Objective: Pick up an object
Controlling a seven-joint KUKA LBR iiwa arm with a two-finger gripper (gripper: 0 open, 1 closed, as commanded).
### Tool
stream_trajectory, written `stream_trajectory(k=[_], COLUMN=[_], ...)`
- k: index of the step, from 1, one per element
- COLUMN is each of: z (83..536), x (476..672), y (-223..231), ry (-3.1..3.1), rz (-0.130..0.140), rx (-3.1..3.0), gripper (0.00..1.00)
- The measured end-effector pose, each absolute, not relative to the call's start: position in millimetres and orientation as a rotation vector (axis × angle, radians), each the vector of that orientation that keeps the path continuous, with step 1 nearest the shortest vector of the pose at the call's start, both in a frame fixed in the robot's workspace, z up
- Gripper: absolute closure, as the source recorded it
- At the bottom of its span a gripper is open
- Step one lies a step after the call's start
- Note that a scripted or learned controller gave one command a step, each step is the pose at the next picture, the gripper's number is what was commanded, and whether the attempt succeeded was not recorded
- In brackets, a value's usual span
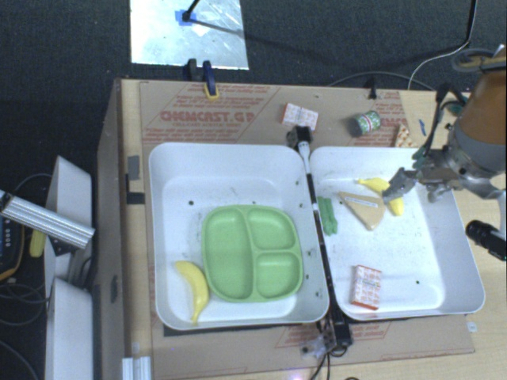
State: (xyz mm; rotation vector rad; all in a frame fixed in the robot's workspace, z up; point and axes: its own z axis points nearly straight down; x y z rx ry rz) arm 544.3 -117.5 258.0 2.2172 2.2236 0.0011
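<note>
A: Where was the grey arm with its orange band point(485, 117) at that moment?

B: It reached in from three o'clock, and the claw point(398, 187) hung over the right shallow white bin point(451, 291), toward its one o'clock corner. The claw was just over a small yellow curved plastic piece point(375, 185), beside a pale tan wedge-shaped block point(365, 209).

A: Clamped on anything?

B: I could not tell. The claw was too small and dark against the bin to say whether it stood apart or together, and nothing clearly sat between its tips.

A: What else was in reach?

B: A thin green stick point(326, 216) lay along that bin's nine o'clock wall, and a small red-and-white printed packet point(366, 285) lay at six o'clock. The left white bin point(170, 212) held a green divided plastic plate point(253, 252) and a yellow toy banana point(194, 286) at its seven o'clock.

A: How should the pick go, in your view?

B: I judged the yellow piece the likely target. The claw ought to centre on it, straddle its narrow width, keep off the wedge touching it, and close before lifting straight up.
</note>
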Motion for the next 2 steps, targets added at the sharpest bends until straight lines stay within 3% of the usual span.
stream_trajectory(k=[1, 2], z=[134.1, 83.9], x=[631.6, 646.6], y=[-169.9, -161.3], ry=[2.226, 2.226], rz=[-0.004, 0.0], rx=[2.22, 2.216], gripper=[0.0, 0.0])
